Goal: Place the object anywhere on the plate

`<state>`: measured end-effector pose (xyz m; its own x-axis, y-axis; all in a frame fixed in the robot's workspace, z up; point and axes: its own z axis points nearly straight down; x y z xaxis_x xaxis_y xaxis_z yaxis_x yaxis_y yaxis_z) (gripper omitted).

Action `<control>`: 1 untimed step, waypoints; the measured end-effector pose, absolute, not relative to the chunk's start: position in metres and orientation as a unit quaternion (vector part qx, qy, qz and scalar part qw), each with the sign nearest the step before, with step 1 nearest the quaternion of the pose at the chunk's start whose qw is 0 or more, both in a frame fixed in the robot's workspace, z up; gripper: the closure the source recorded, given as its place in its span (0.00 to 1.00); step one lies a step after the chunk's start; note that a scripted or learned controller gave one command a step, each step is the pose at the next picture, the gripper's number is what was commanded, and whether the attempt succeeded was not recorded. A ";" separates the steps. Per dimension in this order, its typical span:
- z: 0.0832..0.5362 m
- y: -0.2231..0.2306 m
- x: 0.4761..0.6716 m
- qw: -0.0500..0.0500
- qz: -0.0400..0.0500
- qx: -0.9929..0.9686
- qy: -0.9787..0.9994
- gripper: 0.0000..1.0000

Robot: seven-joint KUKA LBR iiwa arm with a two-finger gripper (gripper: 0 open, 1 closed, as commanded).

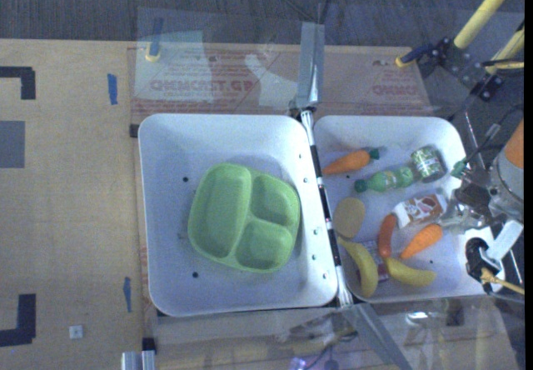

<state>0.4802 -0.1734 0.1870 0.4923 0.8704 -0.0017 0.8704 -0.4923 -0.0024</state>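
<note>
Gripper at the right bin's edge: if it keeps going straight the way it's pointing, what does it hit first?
The gripper points left into the right bin. Likely first: the small white packet, just above an orange carrot. Height is unclear.

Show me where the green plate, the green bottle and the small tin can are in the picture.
green plate [243, 217]: camera view, on the ridge where its compartments meet.
green bottle [387, 181]: camera view, on the middle of its body.
small tin can [427, 162]: camera view, on its side wall.

A green plate [244, 217] with three compartments lies flat in the left bin [166, 143]; toy foods [387, 227] lie scattered in the right bin [445, 137].
</note>
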 end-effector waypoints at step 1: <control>0.186 -0.089 0.535 0.000 0.000 -0.831 -0.557 1.00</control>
